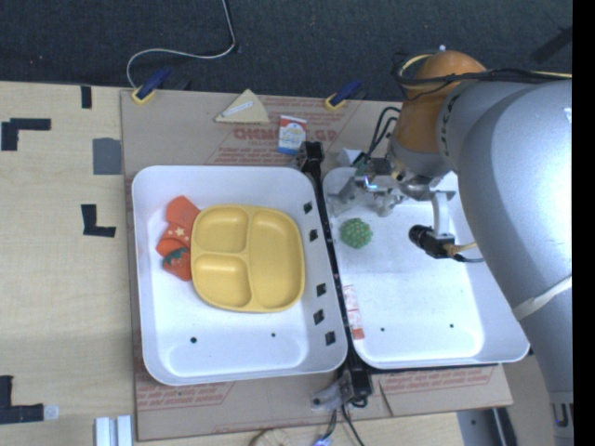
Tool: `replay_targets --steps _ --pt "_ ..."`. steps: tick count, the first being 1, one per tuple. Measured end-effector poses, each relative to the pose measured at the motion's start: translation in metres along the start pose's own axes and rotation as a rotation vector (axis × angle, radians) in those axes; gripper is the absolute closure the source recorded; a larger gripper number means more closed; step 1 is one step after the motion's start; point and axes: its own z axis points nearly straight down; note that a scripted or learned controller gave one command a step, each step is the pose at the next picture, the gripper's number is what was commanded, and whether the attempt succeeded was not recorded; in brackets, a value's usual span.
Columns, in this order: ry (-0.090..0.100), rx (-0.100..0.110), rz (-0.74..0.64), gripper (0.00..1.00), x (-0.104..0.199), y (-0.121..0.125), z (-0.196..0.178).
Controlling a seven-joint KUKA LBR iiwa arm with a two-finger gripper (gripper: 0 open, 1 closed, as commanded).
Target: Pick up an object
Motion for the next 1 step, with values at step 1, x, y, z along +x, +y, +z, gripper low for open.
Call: replay_targets --steps 1 --pt "0.000 -0.002 0.002 0.00 -0.0120 -0.0614 -0.0011"
